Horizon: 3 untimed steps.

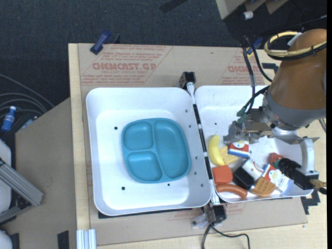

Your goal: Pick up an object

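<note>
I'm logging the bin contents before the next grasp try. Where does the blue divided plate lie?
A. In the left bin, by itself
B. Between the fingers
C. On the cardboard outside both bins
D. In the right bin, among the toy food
A: the blue divided plate lies flat in the left bin with nothing else in it, while the banana and the other small items crowd the right bin.

Two white bins sit side by side. The left bin [98,139] has a blue plate [155,149]. The right bin [218,100] has a banana [215,149] and other toys. The gripper [234,135] hangs over the toys.
</note>
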{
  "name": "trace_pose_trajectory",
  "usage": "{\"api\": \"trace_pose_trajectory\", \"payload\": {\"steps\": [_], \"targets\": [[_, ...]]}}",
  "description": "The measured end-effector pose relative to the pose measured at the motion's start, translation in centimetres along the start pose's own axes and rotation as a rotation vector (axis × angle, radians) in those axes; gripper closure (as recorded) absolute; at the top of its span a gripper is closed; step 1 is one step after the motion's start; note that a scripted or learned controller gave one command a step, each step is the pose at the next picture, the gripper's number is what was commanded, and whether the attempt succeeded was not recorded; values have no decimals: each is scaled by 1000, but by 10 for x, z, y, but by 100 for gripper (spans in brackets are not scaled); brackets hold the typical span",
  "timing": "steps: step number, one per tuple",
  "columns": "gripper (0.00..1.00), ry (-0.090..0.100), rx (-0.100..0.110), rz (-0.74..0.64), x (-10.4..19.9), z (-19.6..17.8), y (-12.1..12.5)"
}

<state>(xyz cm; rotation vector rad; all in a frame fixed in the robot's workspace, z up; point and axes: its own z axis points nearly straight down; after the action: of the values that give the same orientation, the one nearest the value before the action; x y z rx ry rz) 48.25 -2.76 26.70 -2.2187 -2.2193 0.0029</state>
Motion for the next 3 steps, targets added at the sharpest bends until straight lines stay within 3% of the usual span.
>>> {"api": "trace_pose_trajectory", "payload": {"steps": [1, 2, 3], "targets": [[100, -3, -5, 0, -60, -5, 0], [100, -1, -5, 0, 5, 7, 34], [100, 0, 0, 1, -13, -4, -4]]}}
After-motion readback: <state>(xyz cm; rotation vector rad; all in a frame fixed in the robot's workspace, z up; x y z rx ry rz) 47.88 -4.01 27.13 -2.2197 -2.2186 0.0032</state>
